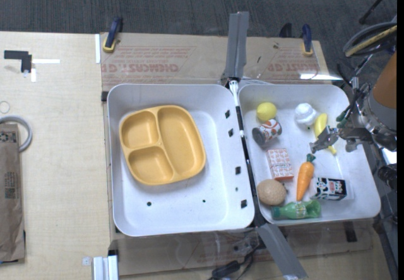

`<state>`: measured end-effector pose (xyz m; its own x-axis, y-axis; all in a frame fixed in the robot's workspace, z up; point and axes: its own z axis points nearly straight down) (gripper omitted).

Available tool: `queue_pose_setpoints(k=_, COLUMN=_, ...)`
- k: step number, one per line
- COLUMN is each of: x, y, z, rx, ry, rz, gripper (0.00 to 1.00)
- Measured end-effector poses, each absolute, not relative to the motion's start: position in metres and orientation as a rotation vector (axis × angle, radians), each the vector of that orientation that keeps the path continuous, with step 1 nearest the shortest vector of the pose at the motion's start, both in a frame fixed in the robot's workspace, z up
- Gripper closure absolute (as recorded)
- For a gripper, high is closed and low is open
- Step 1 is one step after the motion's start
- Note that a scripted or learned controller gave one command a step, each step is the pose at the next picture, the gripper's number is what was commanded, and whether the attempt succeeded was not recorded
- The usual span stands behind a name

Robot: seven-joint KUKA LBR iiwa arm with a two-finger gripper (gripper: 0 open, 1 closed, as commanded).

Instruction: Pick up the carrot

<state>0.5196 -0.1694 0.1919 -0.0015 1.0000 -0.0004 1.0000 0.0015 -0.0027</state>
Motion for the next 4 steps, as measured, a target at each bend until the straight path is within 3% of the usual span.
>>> queue_pose_setpoints(k=1, x=0.512, y=-0.131, z=0.096, rx=-2.292, ry=-2.158, rz=-0.005, gripper=0.0)
queue_pose_setpoints(k=2, x=0.512, y=-0.13, z=0.104, rx=-2.293, ry=-2.154, rz=-0.008, gripper=1.0)
queue_pose_setpoints(k=3, x=0.598, y=-0.081, z=0.191, rx=-2.179, ry=-2.264, rz=0.004, gripper=1.0)
queue_pose_setpoints(k=4, x=0.551, y=-0.061, z=0.229, rx=-1.868, ry=-2.525, rz=0.003, gripper=1.0)
